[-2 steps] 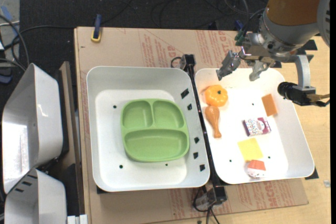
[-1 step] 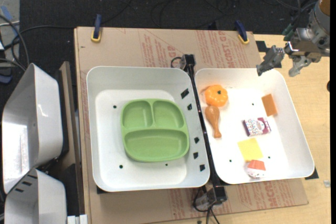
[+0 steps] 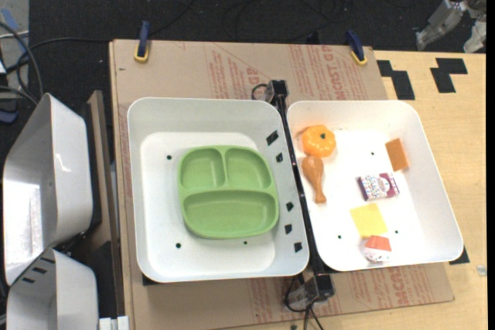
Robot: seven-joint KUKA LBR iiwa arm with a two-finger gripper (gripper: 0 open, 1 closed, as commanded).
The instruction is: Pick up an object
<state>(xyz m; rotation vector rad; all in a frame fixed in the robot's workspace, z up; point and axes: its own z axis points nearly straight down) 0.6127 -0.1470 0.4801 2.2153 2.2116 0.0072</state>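
The right bin (image 3: 433,166) holds several small objects. An orange pumpkin (image 3: 318,141) sits near its left wall, and a tan toy drumstick (image 3: 314,177) lies just below it. An orange-brown block (image 3: 397,154) lies toward the right, with a purple and white carton (image 3: 377,186) below it. Closer to the front are a yellow flat square (image 3: 369,219) and a small red and white object (image 3: 377,247). My gripper (image 3: 447,18) hangs far off at the upper right, above the bench corner and away from both bins, with nothing seen in it.
A green three-compartment plate (image 3: 229,192) lies in the middle of the left bin (image 3: 147,166). Between the two bins runs a dark divider with black clips (image 3: 292,189). Two clamps (image 3: 142,50) (image 3: 356,50) sit on the bench's far edge. White containers (image 3: 42,182) stand at the left.
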